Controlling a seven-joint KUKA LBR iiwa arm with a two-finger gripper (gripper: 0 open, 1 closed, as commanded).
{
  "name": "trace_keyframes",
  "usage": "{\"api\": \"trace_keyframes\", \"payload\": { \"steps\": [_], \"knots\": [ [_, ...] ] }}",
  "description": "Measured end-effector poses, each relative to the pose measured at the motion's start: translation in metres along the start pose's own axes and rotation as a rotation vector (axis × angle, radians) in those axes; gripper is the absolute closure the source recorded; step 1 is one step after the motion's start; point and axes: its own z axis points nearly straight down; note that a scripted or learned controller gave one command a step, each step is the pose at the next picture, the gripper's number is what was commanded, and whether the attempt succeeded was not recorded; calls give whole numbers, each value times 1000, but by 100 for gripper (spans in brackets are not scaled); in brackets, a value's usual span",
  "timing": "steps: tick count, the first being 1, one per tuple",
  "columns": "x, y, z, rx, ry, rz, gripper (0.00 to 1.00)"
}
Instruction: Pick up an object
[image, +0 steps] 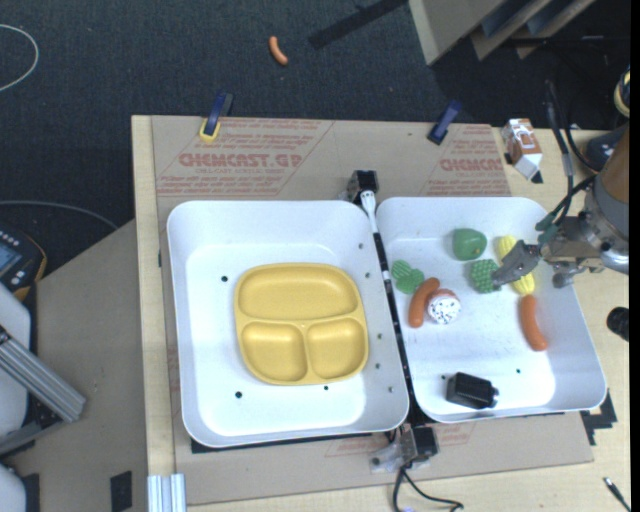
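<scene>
A grey robot arm reaches in from the bench's right side, its tool (528, 262) poised low over the right-hand bin (570, 385), near that bin's far right part. Whether the tool is open or closed cannot be told from this slant; nothing is seen held in it. The nearest candidate for a pick is a yellow toy corn cob (517, 262), lying directly beneath or just beside the tool tip, its long axis running roughly from the bin's far edge toward its near edge. A knobbly green toy (484, 274) sits touching the cob on the side toward the bin divider, and a smooth green piece (467, 242) lies a little farther toward the far edge. An orange sausage-shaped toy (533, 323) rests nearer the bench's front, close to the bin's right wall. Toward the centre divider lie a green leafy toy (405, 275), a second orange sausage (423, 301) and a white speckled ball (443, 309); a black block (470, 390) sits by the front rim. The left-hand bin (200, 300) carries a yellow divided plate (300, 322).
</scene>
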Motion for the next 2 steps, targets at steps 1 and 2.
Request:
{"api": "trace_keyframes", "payload": {
  "steps": [1, 2],
  "knots": [
    [0, 2, -6, -12, -2, -3, 0],
    [4, 1, 37, -5, 0, -2, 0]
  ]
}}
